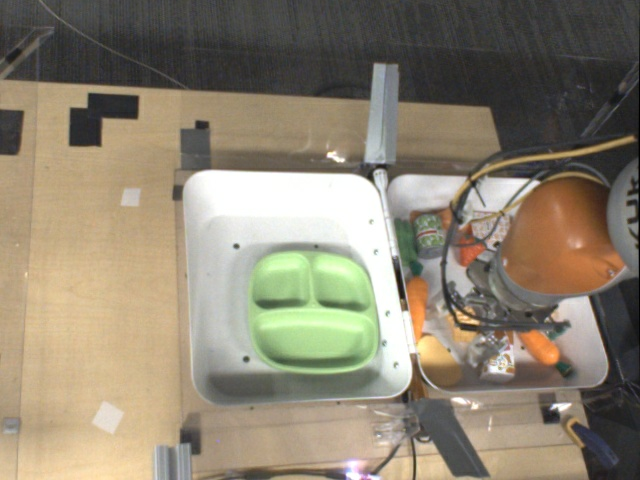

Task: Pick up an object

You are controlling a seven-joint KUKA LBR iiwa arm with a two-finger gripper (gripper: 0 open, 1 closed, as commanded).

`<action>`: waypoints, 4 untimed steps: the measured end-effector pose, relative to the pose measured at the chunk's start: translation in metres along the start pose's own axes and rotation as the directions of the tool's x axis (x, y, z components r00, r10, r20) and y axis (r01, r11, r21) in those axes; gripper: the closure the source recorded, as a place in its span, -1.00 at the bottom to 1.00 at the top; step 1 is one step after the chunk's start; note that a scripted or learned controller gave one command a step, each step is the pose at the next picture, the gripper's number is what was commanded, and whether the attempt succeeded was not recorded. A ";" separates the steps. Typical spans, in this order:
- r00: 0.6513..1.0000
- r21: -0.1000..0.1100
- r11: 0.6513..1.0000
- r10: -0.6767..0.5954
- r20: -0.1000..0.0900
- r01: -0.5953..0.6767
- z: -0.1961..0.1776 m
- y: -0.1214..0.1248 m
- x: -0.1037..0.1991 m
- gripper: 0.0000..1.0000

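The right bin (598, 366) holds several small items: a green can (429, 231), an orange carrot (416, 303) along its left wall, a second carrot (543, 348) at the right, a tan round piece (436, 354) near the front, and a small white packet (498, 361). My gripper (492, 330) hangs low over the bin's middle, under the orange wrist band (558, 233), just above the packet. The arm hides whatever lies beneath it.
The left bin (215, 268) holds a green three-compartment tray (312, 310). A metal divider post (381, 113) stands at the back between the bins. Cables (520, 158) loop over the right bin's back edge.
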State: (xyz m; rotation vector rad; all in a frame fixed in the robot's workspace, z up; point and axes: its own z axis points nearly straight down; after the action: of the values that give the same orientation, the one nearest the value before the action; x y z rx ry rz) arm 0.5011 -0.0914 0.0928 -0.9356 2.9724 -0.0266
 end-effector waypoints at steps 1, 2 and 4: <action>0.968 -0.022 0.968 -0.249 -0.006 0.249 -0.004 -0.019 0.012 -1.00; 0.934 -0.015 0.933 -0.358 -0.006 0.358 0.002 -0.017 -0.009 -1.00; 0.892 -0.005 0.892 -0.452 0.005 0.452 0.001 -0.007 -0.006 -1.00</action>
State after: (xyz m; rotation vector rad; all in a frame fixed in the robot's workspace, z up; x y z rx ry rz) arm 0.5103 -0.0934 0.0921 -1.6030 2.6759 -0.0245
